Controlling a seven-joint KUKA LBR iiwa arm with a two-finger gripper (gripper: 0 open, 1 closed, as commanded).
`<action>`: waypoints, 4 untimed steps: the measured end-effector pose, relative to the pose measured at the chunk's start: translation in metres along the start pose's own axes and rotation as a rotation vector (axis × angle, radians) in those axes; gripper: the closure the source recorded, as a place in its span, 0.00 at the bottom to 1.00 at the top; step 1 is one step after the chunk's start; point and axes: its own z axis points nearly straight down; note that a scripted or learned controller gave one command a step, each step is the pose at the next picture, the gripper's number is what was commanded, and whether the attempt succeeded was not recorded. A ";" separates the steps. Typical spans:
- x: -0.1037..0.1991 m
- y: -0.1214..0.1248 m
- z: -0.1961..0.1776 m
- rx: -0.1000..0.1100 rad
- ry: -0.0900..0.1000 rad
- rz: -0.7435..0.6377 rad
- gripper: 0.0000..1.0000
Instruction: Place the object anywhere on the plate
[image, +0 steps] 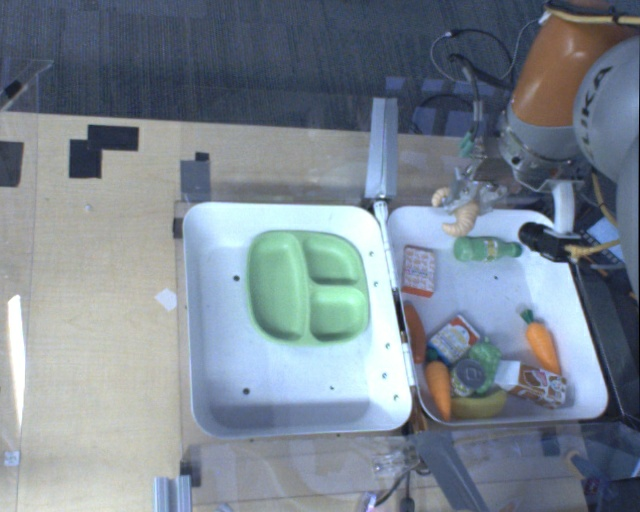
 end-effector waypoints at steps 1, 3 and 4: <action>0.074 0.002 -0.024 -0.002 0.002 -0.212 1.00; 0.086 -0.008 -0.018 0.000 0.003 -0.173 0.00; 0.087 -0.007 -0.031 -0.006 0.003 -0.176 1.00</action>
